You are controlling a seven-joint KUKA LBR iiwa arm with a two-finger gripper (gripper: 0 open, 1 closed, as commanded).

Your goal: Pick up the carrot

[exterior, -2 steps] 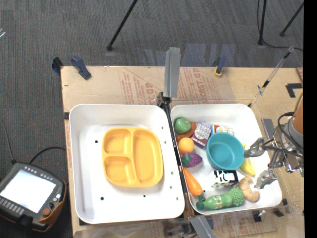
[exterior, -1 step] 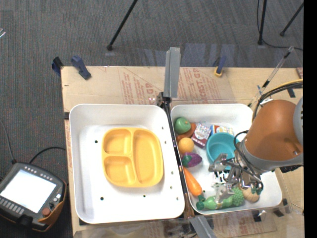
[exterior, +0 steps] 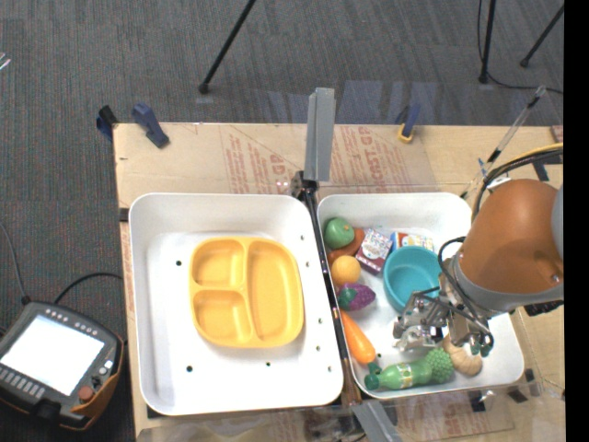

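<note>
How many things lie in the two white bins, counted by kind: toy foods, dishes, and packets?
Toy foods: 6 (carrot, green-red fruit, yellow fruit, purple vegetable, green bottle-shaped toy, beige piece)
Dishes: 2 (yellow tray, teal bowl)
Packets: 2 ()
Total: 10

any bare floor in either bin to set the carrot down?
Left bin: free strips all around the yellow divided plate, widest along its left wall and near edge. Right bin is crowded: carrot by the left wall, teal bowl, toy food, and the gripper over the middle.
</note>
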